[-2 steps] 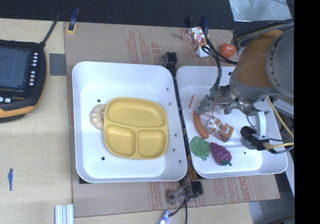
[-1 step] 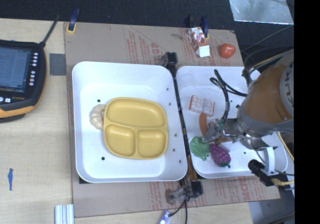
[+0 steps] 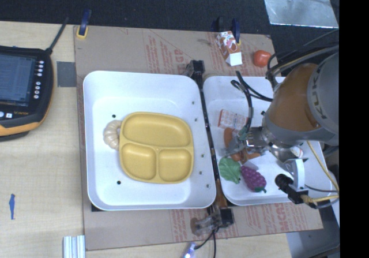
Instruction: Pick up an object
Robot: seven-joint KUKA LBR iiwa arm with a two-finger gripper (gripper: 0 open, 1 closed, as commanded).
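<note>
The right bin [image 3: 230,92] holds a small white and orange packet [image 3: 232,118], a red-orange sausage-shaped piece [image 3: 229,135], a green leafy toy [image 3: 230,169] and a purple bunch of grapes [image 3: 253,178]. My gripper [image 3: 244,144] is low in this bin. It sits just right of the red-orange piece and above the green toy and grapes. The grey and orange arm [image 3: 297,107] covers the right half of the bin. The left bin [image 3: 101,92] carries a yellow divided plate [image 3: 155,147] with a beige bread-like item [image 3: 110,134] tucked at its left edge.
A small carton [image 3: 229,47] and a red tomato [image 3: 262,58] lie on the cardboard behind the right bin. A teach pendant [image 3: 20,90] rests at the far left. Black cables [image 3: 245,92] loop over the right bin.
</note>
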